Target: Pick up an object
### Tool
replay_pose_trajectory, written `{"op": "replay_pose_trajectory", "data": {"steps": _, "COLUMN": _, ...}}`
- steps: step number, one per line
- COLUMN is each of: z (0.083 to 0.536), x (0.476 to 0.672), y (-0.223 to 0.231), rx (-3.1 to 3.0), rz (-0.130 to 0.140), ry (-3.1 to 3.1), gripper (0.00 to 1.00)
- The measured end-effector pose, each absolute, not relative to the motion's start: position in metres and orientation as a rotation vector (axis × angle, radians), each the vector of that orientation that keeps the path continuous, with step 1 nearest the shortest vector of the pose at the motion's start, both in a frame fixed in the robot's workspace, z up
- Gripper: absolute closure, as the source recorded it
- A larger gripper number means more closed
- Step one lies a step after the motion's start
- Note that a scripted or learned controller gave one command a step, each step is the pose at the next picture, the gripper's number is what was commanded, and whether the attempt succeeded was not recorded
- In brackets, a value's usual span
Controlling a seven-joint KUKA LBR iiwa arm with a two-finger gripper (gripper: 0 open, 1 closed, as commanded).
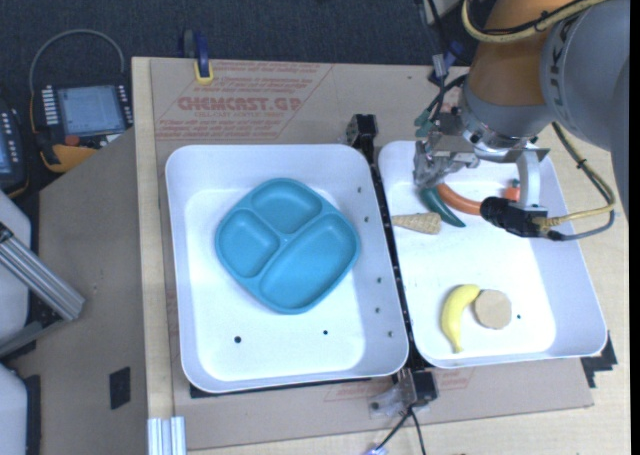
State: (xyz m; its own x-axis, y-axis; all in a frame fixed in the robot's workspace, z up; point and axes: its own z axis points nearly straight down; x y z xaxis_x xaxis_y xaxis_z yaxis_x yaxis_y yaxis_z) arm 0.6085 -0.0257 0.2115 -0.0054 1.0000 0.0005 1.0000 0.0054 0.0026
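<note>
Banana [457, 315]: nearest the camera, well below the tool, beside a round cookie [492, 309].
Cone [416, 223]: just below-left of the tool, long axis sideways.
Carrot [462, 202]: touching under the tool.
Tool [433, 175]: low in right bin [570, 273]; spread or pinched, cannot tell.

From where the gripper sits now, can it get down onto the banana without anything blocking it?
Probably yes. The banana lies uncovered near the front of the right bin, with open floor on its left; only a round tan disc touches its right side. The gripper hovers further back, over the carrot.
</note>
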Motion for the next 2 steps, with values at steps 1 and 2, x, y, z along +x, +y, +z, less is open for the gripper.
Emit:
{"op": "replay_pose_trajectory", "data": {"steps": 1, "z": 0.206, "x": 0.62, "y": 0.025, "rx": 2.215, "rz": 0.004, "ry": 2.226, "gripper": 1.0}}
{"op": "replay_pose_trajectory", "data": {"steps": 2, "z": 0.221, "x": 0.639, "y": 0.085, "rx": 2.212, "rz": 0.008, "ry": 2.228, "gripper": 1.0}}
